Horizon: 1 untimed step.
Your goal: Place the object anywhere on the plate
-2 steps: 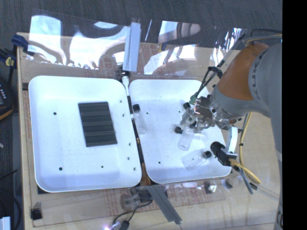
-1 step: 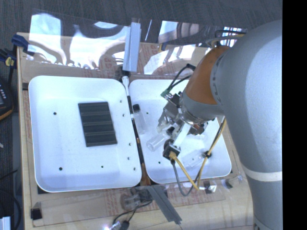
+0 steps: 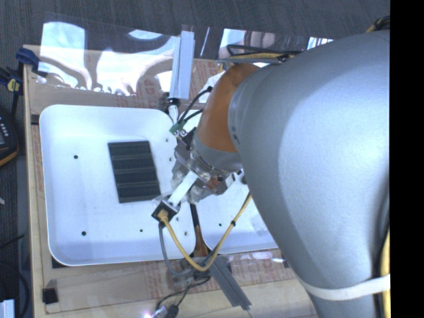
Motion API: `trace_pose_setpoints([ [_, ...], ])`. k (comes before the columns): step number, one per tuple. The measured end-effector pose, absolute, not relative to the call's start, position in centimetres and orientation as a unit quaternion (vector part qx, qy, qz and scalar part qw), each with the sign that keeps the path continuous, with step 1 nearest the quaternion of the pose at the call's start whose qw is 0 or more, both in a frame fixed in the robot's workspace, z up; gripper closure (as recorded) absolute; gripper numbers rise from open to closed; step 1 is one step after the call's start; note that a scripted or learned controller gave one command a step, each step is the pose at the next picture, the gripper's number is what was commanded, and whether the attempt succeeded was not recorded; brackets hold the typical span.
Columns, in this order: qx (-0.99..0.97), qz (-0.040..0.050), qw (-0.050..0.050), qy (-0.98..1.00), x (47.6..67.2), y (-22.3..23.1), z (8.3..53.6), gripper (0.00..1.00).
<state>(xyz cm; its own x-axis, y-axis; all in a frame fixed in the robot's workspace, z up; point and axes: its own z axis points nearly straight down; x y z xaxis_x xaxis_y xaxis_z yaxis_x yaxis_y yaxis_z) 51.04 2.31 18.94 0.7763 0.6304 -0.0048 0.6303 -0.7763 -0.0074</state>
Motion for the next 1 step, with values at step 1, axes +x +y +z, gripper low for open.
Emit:
trace_pose_setpoints([
  [1,-0.939,0.0033,0.001,-0.343,48.70,10.56,8.97,1.00],
])
